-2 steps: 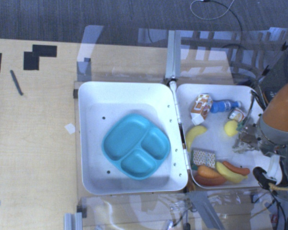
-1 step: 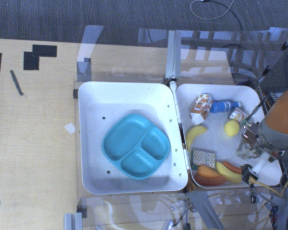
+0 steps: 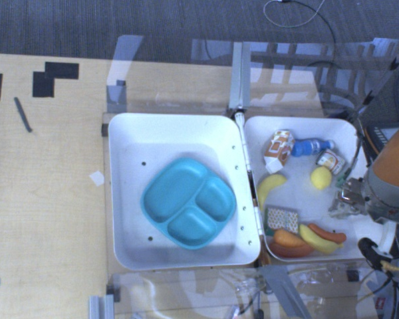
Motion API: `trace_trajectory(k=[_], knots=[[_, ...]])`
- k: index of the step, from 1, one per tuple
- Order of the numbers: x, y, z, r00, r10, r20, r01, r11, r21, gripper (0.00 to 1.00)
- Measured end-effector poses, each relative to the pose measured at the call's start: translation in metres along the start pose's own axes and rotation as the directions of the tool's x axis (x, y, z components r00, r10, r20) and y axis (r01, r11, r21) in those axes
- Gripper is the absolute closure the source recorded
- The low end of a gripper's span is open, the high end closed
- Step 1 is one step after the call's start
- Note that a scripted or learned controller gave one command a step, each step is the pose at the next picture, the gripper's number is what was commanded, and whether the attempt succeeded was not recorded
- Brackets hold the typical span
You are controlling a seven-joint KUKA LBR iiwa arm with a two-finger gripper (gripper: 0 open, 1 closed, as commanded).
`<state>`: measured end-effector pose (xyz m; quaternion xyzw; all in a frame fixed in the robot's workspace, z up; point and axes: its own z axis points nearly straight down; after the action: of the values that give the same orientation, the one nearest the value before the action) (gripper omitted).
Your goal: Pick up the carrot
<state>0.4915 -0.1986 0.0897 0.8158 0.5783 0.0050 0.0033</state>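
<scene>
Tabletop [image 3: 46, 205]: pale wood, black tape marks at the far left, a dark pen-like stick beside them

Left bin [image 3: 123, 244]: holds one blue divided plate [image 3: 189, 203], lying flat, roughly centred

Right bin [image 3: 349, 131]: crowded. Back row: a small brown-and-white packet [image 3: 279, 146], a blue bottle [image 3: 312, 146] on its side, a small can [image 3: 330, 160]. Middle: a yellow banana-like fruit [image 3: 270, 186] near the dividing wall, a lemon [image 3: 321, 177]. Front: a speckled sponge [image 3: 282, 217]; below it the carrot [image 3: 289, 239], orange, lying lengthwise along the front wall in the near-left corner, a red-brown piece pressed under it; a yellow banana [image 3: 317, 238] touching its right end, a red pepper-like piece [image 3: 328, 232] on top of that

Hand [image 3: 346, 203]: at the right wall of the right bin, well apart from the carrot; whether spread or pressed together, I cannot tell

Handling note, my judgement: approach should travel left and forward, descend over the carrot's thicker left portion away from the banana, jaws set across its width, clear of the wall and sponge; neighbours crowd closely, so a stray pinch is likely
</scene>
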Motion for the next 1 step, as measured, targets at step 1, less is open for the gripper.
trace_trajectory(k=[1], knots=[[0.0013,0.0019,-0.0107,1.000,-0.003,0.000,0.003,1.000,-0.004,1.00]])
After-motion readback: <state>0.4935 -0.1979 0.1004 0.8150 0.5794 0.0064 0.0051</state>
